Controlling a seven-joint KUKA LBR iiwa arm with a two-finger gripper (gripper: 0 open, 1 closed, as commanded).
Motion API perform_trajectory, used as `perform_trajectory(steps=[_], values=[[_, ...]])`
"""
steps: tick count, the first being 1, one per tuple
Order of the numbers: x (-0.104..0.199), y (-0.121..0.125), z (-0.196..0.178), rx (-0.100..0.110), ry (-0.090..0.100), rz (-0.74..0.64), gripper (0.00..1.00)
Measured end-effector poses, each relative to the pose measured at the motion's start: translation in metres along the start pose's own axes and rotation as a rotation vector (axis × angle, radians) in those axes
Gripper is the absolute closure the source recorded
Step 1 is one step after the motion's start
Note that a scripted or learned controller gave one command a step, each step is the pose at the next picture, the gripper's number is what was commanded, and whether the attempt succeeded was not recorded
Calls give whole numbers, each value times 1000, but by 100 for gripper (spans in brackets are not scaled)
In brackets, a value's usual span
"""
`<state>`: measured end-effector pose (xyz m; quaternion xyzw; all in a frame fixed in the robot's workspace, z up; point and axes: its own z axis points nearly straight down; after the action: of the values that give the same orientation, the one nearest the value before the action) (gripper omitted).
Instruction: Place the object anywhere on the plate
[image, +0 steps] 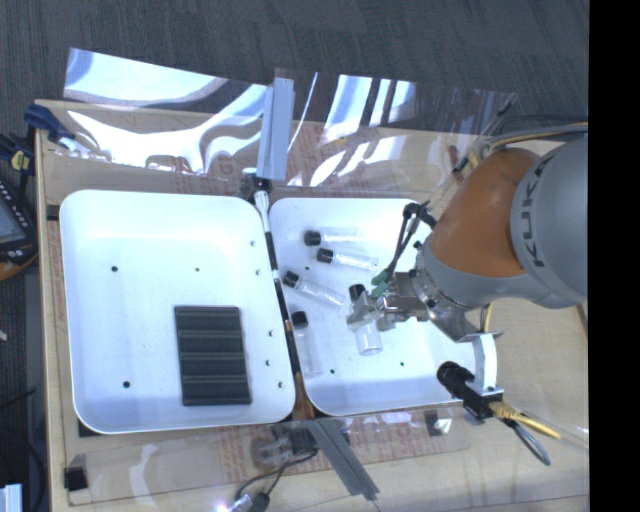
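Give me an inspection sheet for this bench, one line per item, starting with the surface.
Surface: wooden bench bearing two white bins, left bin and right bin.
Job's things: dark ribbed plate in the left bin; several clear vials with black caps scattered in the right bin.
Clutter: nothing seen.
Grippers: tool low over the right bin among the vials; grasp cannot be judged.
Cables: black cable at the wrist; wires at the front edge.
Surroundings: clear plastic sheeting behind the bins.

Open floor around dark plate (212, 355)
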<state>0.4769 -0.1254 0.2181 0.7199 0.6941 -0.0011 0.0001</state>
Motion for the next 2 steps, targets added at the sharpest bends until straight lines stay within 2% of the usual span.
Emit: perform_trajectory(steps=[1,2], values=[[57,-2,27,3,2,39,100],[120,-4,27,1,3,334,100]])
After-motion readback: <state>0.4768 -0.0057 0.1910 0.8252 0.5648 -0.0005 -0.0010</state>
